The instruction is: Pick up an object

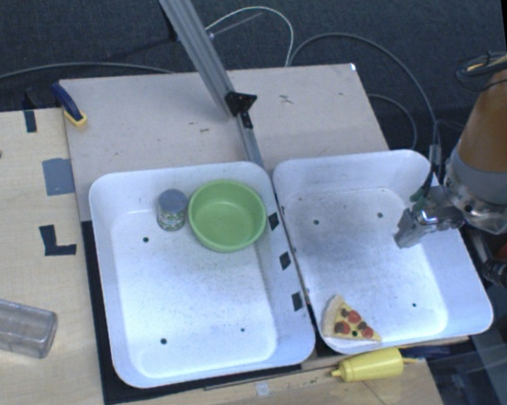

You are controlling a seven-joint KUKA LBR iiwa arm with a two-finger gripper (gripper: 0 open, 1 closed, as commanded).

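Note:
A toy pizza slice (348,321) lies in the near left corner of the right bin (361,173). A green bowl (227,214) and a small grey-lidded jar (172,209) stand at the far side of the left bin (126,288). The arm comes in from the right, and my gripper (409,230) hangs over the right bin's right side, above and to the right of the pizza slice. Nothing shows between its tips.
A yellow bottle (371,366) lies on the bench just in front of the right bin. A clear plastic tumbler (10,323) lies on its side at the far left. A metal pole (201,46) slants up from between the bins' far edges, with cables behind.

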